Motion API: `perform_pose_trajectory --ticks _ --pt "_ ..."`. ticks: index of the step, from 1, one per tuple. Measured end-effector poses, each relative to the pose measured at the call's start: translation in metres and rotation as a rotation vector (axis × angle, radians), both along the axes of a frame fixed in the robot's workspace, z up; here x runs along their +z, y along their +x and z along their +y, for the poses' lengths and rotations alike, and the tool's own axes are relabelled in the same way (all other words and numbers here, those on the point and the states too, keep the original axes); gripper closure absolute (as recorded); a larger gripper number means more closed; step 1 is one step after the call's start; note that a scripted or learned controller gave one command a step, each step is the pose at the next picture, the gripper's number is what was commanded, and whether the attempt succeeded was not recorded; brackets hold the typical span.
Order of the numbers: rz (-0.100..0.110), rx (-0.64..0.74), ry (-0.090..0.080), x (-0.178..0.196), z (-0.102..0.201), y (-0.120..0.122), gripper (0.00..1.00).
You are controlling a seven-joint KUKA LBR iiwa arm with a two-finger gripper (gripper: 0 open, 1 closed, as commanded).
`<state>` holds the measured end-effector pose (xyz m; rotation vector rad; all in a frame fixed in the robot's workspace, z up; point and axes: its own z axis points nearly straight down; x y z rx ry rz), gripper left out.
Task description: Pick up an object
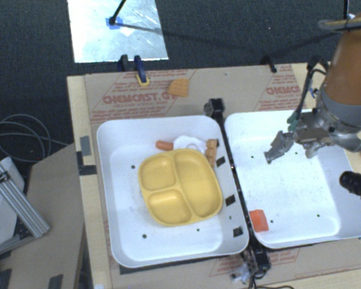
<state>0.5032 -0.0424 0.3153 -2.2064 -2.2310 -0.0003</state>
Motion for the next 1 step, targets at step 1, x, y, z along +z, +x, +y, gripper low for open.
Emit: perform_pose_trajectory --ticks 1 --pt "0.004 -0.003 -0.001 -0.0806 0.0368 -0.0179 0.00"
